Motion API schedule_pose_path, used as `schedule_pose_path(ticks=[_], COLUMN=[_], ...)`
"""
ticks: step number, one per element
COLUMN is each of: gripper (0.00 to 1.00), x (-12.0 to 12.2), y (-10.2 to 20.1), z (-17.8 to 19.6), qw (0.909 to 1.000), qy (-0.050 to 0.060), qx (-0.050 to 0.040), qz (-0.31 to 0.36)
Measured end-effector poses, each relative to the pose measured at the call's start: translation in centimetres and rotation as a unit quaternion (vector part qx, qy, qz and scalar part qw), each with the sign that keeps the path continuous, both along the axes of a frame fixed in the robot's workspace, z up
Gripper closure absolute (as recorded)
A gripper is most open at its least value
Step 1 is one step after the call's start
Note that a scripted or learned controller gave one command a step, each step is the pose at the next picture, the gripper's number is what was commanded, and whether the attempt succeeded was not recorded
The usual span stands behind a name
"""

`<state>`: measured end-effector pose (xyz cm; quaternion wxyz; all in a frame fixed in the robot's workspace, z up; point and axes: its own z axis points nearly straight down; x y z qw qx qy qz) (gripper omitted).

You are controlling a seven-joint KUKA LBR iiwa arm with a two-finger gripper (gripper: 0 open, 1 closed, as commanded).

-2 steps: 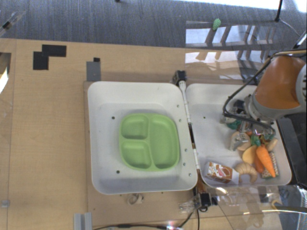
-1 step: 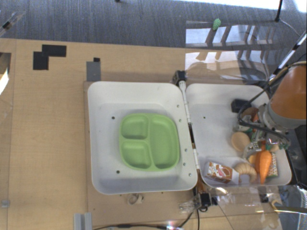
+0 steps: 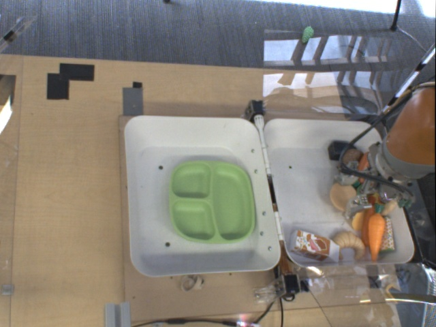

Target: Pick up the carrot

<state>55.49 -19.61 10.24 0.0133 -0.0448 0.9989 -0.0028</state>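
Orange carrot (image 3: 375, 231) lies in the right bin (image 3: 300, 182) — jaws (image 3: 377, 197) just above it, state unclear.

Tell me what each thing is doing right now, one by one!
carrot: lying in the right bin, pointed end toward the near rim, not lifted.
end effector: low over the right bin, just above the carrot's leafy top.
green plate: flat in the left bin, right way up.
croissant: lying beside the carrot.
snack packet: lying flat near the right bin's front edge.
right bin: holds the toy food.
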Motion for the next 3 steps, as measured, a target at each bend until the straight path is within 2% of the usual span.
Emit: schedule_pose_path(ticks=[1,2,3], gripper=[1.00,1.00,1.00], x=[-1.0,-3.0,-2.2], y=[11.7,3.3,2.7], z=[9.4,14.5,-1.2], qw=[0.9999,0.9944,0.9619], qy=[0.002,0.006,0.007], qx=[0.0038,-0.0024,-0.0036], qz=[0.014,0.105,0.273])
